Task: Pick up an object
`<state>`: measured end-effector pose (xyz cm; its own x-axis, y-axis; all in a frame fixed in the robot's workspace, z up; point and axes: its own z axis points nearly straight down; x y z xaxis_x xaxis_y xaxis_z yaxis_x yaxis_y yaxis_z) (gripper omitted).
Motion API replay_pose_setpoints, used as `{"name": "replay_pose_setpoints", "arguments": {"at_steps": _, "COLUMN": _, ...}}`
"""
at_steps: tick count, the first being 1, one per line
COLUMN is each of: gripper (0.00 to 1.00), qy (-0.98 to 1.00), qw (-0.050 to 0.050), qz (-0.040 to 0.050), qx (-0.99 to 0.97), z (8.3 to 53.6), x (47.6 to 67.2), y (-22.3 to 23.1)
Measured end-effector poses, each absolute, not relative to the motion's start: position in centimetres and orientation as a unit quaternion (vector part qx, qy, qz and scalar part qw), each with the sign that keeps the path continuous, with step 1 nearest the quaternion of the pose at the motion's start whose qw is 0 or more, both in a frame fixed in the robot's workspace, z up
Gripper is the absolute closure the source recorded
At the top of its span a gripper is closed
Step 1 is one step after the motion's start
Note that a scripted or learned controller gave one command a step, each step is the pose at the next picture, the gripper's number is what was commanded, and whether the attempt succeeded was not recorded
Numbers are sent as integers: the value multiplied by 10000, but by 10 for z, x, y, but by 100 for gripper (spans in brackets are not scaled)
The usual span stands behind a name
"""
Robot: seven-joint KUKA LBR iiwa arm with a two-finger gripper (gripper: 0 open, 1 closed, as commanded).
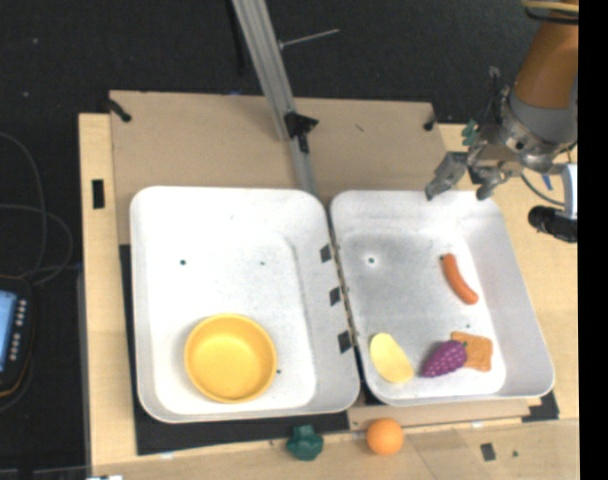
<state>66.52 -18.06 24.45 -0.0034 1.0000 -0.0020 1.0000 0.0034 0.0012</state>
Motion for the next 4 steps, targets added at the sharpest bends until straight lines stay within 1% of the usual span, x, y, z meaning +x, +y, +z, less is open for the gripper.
{"name": "replay_pose_setpoints", "arguments": {"at_steps": 1, "gripper": 0, "qy": 7085, "qw": 13, "qz": -8, "qx": 7057, "z": 245, "x": 665, "y": -181}}
{"name": "replay_pose_setpoints", "arguments": {"at_steps": 2, "gripper": 0, "qy": 7074, "qw": -3, "qz": -17, "qx": 7068, "z": 201, "x": 660, "y": -178}}
{"name": "replay_pose_setpoints", "arguments": {"at_steps": 3, "gripper": 0, "qy": 7076, "qw": 1, "qz": -15, "qx": 7066, "z": 159, "x": 659, "y": -176}}
{"name": "replay_pose_setpoints", "arguments": {"at_steps": 4, "gripper": 0, "qy": 7072, "qw": -6, "qz": -20, "qx": 7070, "z": 106, "x": 658, "y": -177}}
